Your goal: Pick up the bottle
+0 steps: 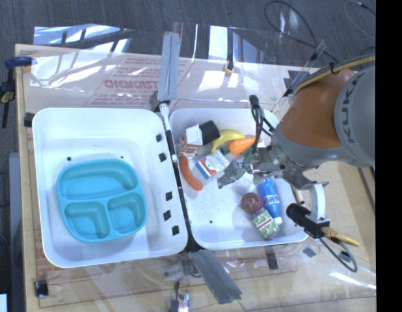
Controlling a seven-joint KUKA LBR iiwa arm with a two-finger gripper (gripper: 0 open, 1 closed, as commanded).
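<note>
In the right bin, toward five o'clock, the blue bottle lies flat, touching a green packet and a brown ball. Just beyond, at the bottle's eleven o'clock, the tool hovers; whether it is clenched I cannot tell. A banana lies farther back. The left bin holds a blue tray

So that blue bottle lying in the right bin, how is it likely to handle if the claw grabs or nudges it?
The blue bottle lies on its side, so its round body would probably roll if nudged. It looks like smooth plastic, likely slippery and light. The brown ball and green packet crowd it, so a grab may disturb them.
</note>
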